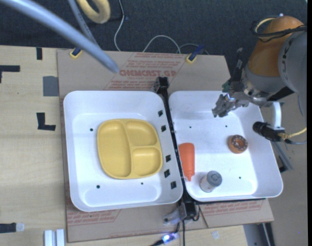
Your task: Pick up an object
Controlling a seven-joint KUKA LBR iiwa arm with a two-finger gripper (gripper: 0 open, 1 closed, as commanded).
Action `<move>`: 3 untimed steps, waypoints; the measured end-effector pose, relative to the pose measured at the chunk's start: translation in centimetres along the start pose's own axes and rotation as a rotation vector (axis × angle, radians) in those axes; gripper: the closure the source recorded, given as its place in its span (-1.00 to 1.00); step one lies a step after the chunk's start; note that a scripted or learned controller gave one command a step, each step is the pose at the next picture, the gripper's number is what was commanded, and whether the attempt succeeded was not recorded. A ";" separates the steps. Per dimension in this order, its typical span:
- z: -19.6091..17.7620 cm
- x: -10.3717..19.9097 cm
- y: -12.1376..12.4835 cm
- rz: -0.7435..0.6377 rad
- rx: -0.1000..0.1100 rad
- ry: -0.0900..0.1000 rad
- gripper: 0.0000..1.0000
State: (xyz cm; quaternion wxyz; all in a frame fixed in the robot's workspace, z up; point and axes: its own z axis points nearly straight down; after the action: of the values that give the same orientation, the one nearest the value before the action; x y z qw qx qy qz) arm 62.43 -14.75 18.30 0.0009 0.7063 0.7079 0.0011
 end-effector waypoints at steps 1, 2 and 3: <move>-4.4 0.0 -0.5 0.001 0.001 0.000 1.00; -5.4 5.3 -1.3 -0.004 0.003 0.001 1.00; -5.3 10.2 -1.1 -0.002 0.005 0.000 1.00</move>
State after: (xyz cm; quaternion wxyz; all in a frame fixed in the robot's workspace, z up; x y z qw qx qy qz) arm 61.25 -4.55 23.57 -0.0008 0.7055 0.7087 -0.0004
